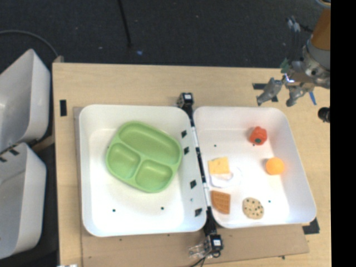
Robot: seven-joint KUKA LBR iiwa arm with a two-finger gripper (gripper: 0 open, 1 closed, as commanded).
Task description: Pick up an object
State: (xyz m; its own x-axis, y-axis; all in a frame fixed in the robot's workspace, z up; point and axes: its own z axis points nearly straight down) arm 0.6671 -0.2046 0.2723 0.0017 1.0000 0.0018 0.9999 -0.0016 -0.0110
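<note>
The right bin point(289, 204) holds a red tomato-like piece point(257, 136), an orange ball point(274, 166), a yellow cheese square point(219, 166), a brown cracker point(221, 202) and a chocolate-chip cookie point(253, 208). My gripper point(281, 94) hangs above the bench just beyond the right bin's far edge, up and to the right of the red piece. Its two fingers are spread apart with nothing between them.
A green divided plate point(144, 156) lies in the left bin point(92, 204). A black clip point(185, 99) sits at the far end of the divider between the bins. White containers point(22, 99) stand off the bench's left side.
</note>
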